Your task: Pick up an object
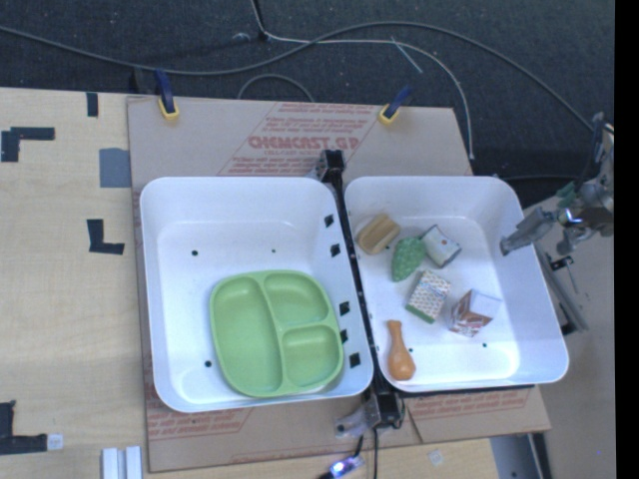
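Note:
The right bin (499, 203) holds several small objects. A tan bun-like piece (377, 234) lies near the divider, with a green leafy piece (406, 258) and a small grey-and-white box (439, 246) beside it. Lower down lie a speckled box (429, 295), a red-and-white wrapped item (471, 312) and an orange gourd-shaped toy (399, 352). My gripper (527, 232) hangs at the right bin's right rim, apart from all of these objects and to the right of them. It holds nothing that I can see.
The left bin (165, 218) carries a green divided plate (277, 332) at its front. A black clip divider (344, 267) joins the bins. Both stand on cardboard (300, 138) held by two clamps. Cables run across the dark floor behind.

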Robot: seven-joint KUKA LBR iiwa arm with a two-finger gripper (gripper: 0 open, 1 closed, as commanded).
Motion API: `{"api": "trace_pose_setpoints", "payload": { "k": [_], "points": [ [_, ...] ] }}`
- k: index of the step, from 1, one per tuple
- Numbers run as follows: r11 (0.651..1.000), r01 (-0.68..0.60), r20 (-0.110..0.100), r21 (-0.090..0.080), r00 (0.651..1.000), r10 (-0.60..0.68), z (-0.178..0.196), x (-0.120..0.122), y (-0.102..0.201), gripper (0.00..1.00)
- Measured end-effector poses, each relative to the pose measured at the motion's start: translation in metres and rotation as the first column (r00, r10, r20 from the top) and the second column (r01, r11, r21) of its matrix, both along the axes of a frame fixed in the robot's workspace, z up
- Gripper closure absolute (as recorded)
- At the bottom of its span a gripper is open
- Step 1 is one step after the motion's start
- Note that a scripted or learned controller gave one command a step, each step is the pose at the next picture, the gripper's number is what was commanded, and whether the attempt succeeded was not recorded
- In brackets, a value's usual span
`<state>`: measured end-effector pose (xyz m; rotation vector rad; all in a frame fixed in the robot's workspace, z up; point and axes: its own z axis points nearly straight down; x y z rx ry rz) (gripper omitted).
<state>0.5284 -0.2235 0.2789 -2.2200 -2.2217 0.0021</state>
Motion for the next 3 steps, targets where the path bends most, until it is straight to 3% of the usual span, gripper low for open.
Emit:
{"api": "trace_pose_setpoints", "payload": {
  "k": [3],
  "points": [
    [1.000,0.000,-0.002,0.000,1.000,0.000,-0.141,0.013,0.014,0.00]
  ]
}}
